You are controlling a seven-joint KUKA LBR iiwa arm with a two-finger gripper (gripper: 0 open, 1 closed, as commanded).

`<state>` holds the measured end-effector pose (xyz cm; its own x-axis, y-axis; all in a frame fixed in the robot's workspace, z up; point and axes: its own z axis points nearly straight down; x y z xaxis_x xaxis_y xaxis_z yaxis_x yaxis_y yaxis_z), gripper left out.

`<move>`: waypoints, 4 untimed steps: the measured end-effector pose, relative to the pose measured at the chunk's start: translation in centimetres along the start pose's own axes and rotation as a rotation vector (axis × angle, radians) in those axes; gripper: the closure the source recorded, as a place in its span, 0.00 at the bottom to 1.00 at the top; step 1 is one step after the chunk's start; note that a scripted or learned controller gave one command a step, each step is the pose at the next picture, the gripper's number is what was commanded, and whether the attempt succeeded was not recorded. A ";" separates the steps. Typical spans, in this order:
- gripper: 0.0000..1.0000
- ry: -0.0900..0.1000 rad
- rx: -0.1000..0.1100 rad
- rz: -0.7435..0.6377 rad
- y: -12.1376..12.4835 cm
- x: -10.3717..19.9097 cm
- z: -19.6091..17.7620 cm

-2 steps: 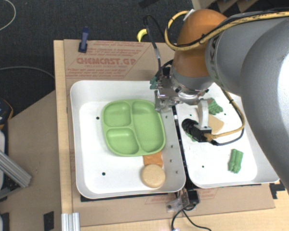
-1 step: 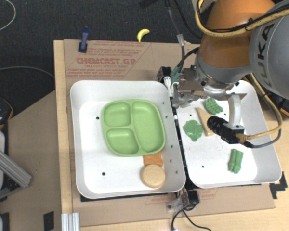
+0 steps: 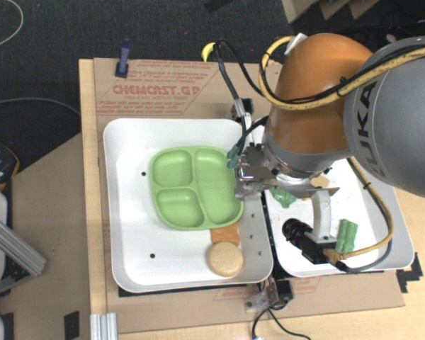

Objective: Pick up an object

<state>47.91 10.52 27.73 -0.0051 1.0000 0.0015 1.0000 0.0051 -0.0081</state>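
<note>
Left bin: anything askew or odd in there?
Mostly fine. The green tray sits tilted in the left bin, and an orange piece is partly tucked under its lower edge, beside a tan cookie. No spill or damage visible.

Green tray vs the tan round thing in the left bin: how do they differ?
Colour: the tray is light green, the round piece is tan.
Size: the tray is far larger than the round piece.
Shape: the tray is a rounded square split into compartments; the round piece is a plain disc with no divisions.
Place: the tray sits mid-bin, the round piece near the front edge.
Both lie in the left bin.
</note>
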 end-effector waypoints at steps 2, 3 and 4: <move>1.00 -0.001 -0.012 0.003 1.7 4.0 -12.3; 1.00 -0.001 -0.014 0.002 1.8 4.0 -13.3; 1.00 -0.002 -0.016 0.001 1.8 4.1 -14.3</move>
<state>49.83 14.59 42.02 -0.0037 1.0000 -0.0002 1.0000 0.0037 0.0084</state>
